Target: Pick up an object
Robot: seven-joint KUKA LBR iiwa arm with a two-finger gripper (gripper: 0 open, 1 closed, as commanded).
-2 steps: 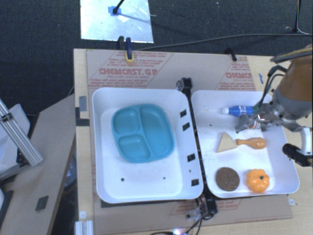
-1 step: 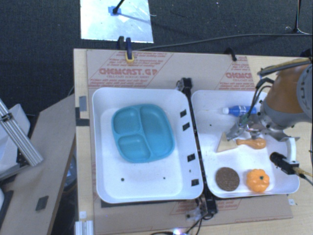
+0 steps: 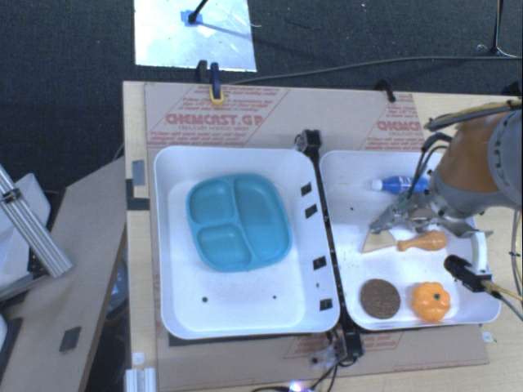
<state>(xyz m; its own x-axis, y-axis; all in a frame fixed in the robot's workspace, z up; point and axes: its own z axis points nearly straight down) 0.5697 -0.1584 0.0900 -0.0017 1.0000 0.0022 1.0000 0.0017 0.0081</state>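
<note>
Grey metal claw (image 3: 402, 219) hangs low in the right bin (image 3: 347, 219); whether it is spread or closed, I cannot tell. Just beside it lies one tan drumstick (image 3: 422, 242), the likeliest pick: descend squarely over its middle. Below sit one brown cookie (image 3: 381, 298) and one orange pumpkin (image 3: 431, 300); above, one blue bottle (image 3: 400, 184). Far left rests one teal tray (image 3: 239, 221).

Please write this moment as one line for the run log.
arm: over right bin | gripper: low by wooden spatula | grasp: none seen | left bin: blue divided plate
</note>
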